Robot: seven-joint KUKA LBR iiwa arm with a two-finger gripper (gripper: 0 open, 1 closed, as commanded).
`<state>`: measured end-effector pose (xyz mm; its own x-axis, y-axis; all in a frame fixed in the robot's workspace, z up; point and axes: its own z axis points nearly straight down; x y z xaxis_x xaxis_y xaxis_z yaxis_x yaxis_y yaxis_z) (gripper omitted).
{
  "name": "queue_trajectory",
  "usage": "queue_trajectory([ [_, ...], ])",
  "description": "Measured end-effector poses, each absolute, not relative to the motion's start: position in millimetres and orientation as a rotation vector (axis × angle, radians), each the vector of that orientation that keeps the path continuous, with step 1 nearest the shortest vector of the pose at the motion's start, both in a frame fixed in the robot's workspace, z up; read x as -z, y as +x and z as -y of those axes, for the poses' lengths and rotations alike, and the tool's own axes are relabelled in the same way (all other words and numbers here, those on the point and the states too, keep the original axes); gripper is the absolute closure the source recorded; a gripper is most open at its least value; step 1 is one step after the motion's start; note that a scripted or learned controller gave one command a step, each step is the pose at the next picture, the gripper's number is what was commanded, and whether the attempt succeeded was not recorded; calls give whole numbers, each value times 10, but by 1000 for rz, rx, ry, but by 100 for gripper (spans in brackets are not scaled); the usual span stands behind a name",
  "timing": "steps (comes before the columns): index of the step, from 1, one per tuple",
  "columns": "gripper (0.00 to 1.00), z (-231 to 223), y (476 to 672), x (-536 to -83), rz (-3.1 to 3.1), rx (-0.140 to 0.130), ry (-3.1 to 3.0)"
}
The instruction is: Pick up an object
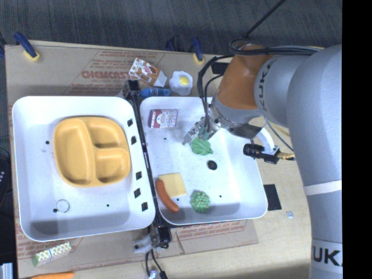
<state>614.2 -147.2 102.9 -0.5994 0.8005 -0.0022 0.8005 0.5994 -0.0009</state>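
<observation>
The claw [198,133] is reaching down into the right bin [250,185], and its fingertips are sitting right at the top edge of a green leafy piece [201,146]. How far it is open I cannot tell, since the wrist is covering much of it, and nothing is showing between the fingers. The leafy piece is lying on the bin floor, touching or nearly touching the claw's tips.

Just left of the claw, a small red-and-white carton [162,118] is lying flat in the same bin. Below the claw, a dark round spot [211,165] is showing on the bin floor. Further below, a yellow cheese wedge [172,185] is resting beside an orange sausage [167,195], the two touching or nearly so, and a bumpy green ball [200,201] is sitting near them at the bin's near edge.

Well to the left of the claw, the left bin [35,173] is holding a yellow divided tray [92,150], with a small clear ring [62,206] lying near the bin's lower corner.

Beyond the bins, on the desk [75,68] above and left of the claw, a small printed box [143,71], a blue item [154,91] and a white-and-yellow piece [182,81] are lying close together.
</observation>
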Motion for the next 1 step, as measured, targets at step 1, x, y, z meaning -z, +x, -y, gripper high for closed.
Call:
queue_trajectory([
  [1,100,843,5809,-1930,-2748,0,1523],
])
